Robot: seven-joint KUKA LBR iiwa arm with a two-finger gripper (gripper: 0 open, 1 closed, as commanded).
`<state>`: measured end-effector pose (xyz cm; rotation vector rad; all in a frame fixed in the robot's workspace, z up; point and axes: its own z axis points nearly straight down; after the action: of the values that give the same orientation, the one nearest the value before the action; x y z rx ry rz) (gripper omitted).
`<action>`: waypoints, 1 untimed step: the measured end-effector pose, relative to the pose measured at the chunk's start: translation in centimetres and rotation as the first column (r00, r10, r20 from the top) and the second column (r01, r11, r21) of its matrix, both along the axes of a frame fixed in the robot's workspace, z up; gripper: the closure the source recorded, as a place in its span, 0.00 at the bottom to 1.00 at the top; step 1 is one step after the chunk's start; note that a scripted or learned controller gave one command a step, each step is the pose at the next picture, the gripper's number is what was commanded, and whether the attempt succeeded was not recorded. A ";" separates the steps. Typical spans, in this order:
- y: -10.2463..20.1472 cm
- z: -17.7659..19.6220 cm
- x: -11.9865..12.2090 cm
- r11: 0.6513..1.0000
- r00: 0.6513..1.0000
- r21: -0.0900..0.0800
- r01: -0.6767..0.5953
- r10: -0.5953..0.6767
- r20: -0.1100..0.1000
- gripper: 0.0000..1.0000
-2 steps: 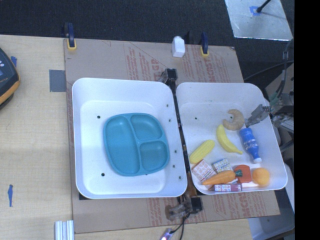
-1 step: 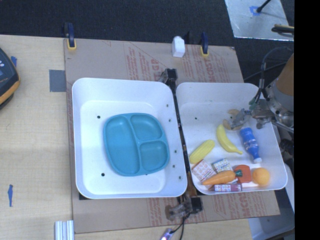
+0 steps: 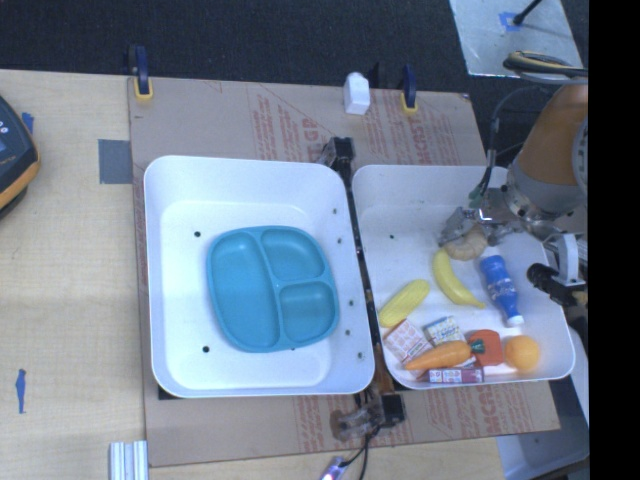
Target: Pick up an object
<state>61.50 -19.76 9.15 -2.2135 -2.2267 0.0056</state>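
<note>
We read step as grasp attempt, lift not yet begun.

Near edge, right bin (image 3: pixel 560 368), 6 o'clock: carrot (image 3: pixel 440 355), orange fruit (image 3: pixel 521 352), red pepper (image 3: pixel 484 343), snack packets.

Mid-bin: corn cob (image 3: pixel 403 301), banana (image 3: pixel 453 277), blue bottle (image 3: pixel 498 286).

Far, 12 o'clock of banana: gripper (image 3: pixel 466 230) low over small tan lump (image 3: pixel 466 247), touching or just above. Whether clenched or released, we cannot tell.

Next move, we judge: confirm hold on lump, then rise straight.

Left bin (image 3: pixel 160 268) holds blue tray (image 3: pixel 272 287).

A robotics lab is showing here: a wooden bench (image 3: pixel 60 298) is carrying a cardboard sheet (image 3: pixel 300 118) clamped at its far edge, two white bins (image 3: pixel 165 268) are sitting side by side, and toy food is lying in the right one.
</note>
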 end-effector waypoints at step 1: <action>-0.2 0.0 -5.6 1.000 1.000 0.001 0.001 -0.001 -0.001 0.00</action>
<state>55.90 -19.97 9.18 -2.2138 -2.2251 0.0053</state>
